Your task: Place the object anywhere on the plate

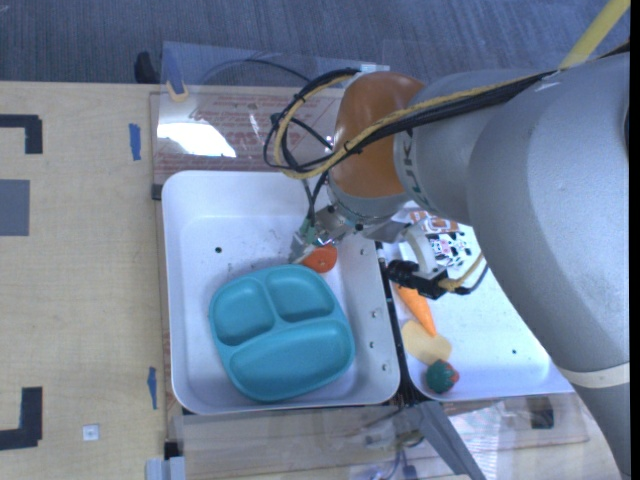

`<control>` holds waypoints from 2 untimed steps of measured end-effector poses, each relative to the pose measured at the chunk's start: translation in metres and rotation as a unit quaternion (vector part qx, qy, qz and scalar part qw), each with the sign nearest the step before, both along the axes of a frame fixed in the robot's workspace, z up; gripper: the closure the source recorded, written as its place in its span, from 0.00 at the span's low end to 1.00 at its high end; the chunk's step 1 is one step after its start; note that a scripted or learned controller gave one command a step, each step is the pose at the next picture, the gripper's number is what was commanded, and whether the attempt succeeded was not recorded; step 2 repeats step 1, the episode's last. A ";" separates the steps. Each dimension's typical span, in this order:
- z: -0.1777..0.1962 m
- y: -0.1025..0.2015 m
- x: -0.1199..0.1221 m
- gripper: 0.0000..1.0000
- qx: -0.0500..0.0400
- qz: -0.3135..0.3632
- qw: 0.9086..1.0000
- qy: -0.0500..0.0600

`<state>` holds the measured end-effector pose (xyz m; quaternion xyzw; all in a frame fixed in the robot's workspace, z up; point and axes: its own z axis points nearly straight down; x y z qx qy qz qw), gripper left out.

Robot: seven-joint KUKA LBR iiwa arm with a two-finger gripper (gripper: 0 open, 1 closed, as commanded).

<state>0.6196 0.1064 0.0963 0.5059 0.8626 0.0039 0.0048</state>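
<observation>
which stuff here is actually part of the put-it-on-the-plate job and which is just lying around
Part of the job:
- teal divided plate in the left bin
- small orange-red object just past the plate's far edge, under the gripper

Lying about, all in the right bin:
- orange carrot-shaped piece
- pale yellow piece
- small green and red item

Plate (283,333): teal-blue, rounded, split into three compartments, two small ones at the far side and one large at the near side; it lies flat in the left white bin, towards that bin's near right part.
Object (321,260): small, round and orange-red; it sits just off the plate's far right edge, at the tip of the gripper; whether it touches the plate rim cannot be told.
</observation>
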 end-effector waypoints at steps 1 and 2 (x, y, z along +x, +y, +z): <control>0.000 -0.001 0.001 0.00 -0.001 -0.001 1.000 -0.001; 0.000 -0.001 0.001 0.00 -0.001 -0.001 1.000 -0.001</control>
